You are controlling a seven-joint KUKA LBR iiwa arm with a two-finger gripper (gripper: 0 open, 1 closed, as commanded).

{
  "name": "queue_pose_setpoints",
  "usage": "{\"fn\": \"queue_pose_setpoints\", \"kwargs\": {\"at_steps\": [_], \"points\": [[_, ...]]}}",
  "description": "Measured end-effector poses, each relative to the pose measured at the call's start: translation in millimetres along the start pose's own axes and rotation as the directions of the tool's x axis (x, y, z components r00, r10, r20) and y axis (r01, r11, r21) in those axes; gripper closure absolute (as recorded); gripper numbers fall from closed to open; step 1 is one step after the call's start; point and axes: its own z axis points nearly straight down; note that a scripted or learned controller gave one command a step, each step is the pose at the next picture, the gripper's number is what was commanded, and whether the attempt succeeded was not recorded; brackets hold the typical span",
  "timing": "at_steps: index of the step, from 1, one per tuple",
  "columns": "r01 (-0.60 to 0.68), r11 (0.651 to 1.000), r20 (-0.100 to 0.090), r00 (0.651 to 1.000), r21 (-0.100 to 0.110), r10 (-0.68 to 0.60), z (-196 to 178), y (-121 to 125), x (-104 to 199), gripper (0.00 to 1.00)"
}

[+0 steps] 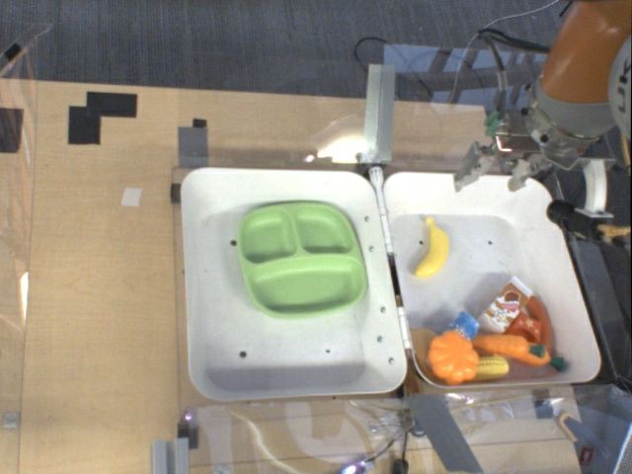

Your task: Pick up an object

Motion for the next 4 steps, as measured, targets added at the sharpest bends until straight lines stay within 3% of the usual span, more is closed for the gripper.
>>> {"fn": "queue_pose_setpoints", "kwargs": {"at_steps": [1, 2, 3, 4], "points": [[0.113, 0.994, 0.0, 0.994, 0.001, -0.113, 135.0, -25.1, 19.2, 0.0], [0.246, 0.969, 0.002, 0.969, -0.01, -0.246, 164.3, -45.1, 6.9, 0.0], [0.247, 0.969, 0.001, 0.969, -0.017, -0.247, 151.5, -42.5, 8.7, 1.0], [0.16, 0.987, 0.0, 0.987, -0.004, -0.16, 67.7, 3.3, 60.9, 1.0]]}}
